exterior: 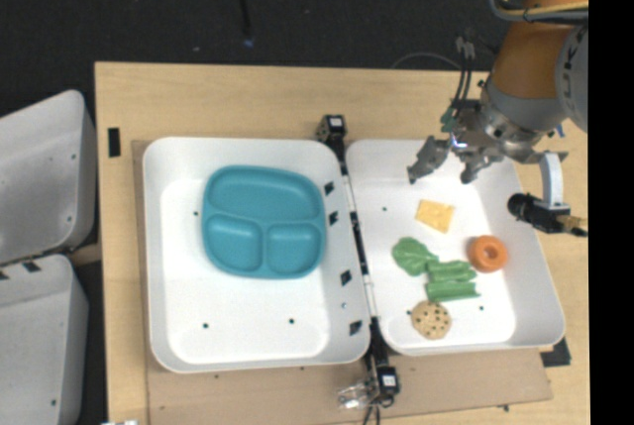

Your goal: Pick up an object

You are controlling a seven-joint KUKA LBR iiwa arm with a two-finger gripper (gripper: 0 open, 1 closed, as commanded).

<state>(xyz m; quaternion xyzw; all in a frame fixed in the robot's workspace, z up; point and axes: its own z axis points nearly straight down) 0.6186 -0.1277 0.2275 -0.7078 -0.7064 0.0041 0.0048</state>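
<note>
A blue divided plate [264, 220] is seen in the left bin [173, 314]. In the right bin [525, 314] are laid a yellow cheese slice [435, 215], green vegetables [436, 269], a speckled cookie [431, 319] and an orange ring [487, 254], all loose on the floor. Above the bin's far end the gripper [448, 165] is held spread, with nothing between its fingers [426, 160].

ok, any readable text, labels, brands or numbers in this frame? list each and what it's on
None readable.
Teal divided plate in the left bin: plain, no marking.
Yellow cheese slice, green pieces, orange ring and cookie in the right bin: no print.
Gripper and the arm's orange band: no legible label.
Small black clips at the bin edges: too small to tell.
</note>
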